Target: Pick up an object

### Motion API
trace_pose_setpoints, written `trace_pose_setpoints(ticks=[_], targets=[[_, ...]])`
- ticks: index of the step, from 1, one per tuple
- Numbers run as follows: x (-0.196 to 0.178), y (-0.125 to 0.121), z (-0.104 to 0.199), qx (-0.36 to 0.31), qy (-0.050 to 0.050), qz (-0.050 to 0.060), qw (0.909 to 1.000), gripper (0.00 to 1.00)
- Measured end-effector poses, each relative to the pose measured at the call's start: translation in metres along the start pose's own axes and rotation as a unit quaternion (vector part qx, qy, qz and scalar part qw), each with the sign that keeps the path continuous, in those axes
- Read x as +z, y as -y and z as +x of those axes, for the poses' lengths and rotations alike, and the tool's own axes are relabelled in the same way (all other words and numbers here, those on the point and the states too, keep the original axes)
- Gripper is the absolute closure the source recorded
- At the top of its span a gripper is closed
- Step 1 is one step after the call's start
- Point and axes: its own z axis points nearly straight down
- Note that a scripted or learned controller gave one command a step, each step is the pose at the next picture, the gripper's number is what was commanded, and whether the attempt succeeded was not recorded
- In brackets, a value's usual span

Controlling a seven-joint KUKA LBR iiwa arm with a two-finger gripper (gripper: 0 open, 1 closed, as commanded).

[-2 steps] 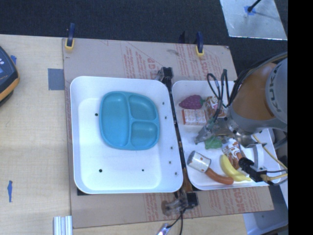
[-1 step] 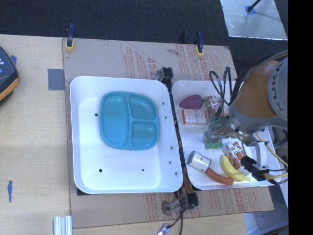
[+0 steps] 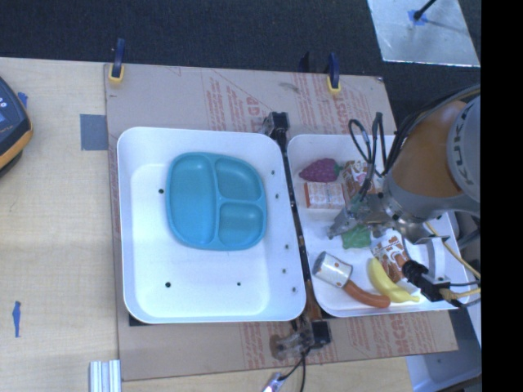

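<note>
Toys lie crowded in the right bin (image 3: 327,144), and the one nearest under the hand (image 3: 350,221) is a small green object (image 3: 357,238), flat and leaf-like, in the middle of that bin. I judge it to be light and thin, perhaps soft plastic, so it can slip or bend; the best hold seems across its narrow width, with a straight descent from above. The hand hangs low over the bin just above this green piece, and I cannot tell if it is open or closed, because the wrist and cables hide it; nothing is seen gripped.

Just beside the green piece, toward the near side, lie a yellow banana (image 3: 387,282), an orange carrot (image 3: 366,295) touching it, and a small metal can (image 3: 332,269) on its side. The can is round and smooth, so it may roll. Toward the far side are a purple grape bunch (image 3: 319,170) and a red-and-white box (image 3: 324,194), both light and stiff, in my judgement. A printed packet (image 3: 389,247) lies between the green piece and the banana, partly under the arm. These neighbours stand close, so a finger may land on one of them.

The left bin (image 3: 135,219) holds a blue divided plate (image 3: 216,201), well apart. Both bins rest on cardboard over the wooden surface (image 3: 49,243).
</note>
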Motion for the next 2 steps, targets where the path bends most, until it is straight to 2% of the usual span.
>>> trace_pose_setpoints(ticks=[1, 2], targets=[[0.019, -0.094, -0.024, 0.002, -0.002, -0.002, 1.0, 0.0], [0.02, -0.006, -0.004, 0.002, -0.002, -0.001, 1.0, 0.0]])
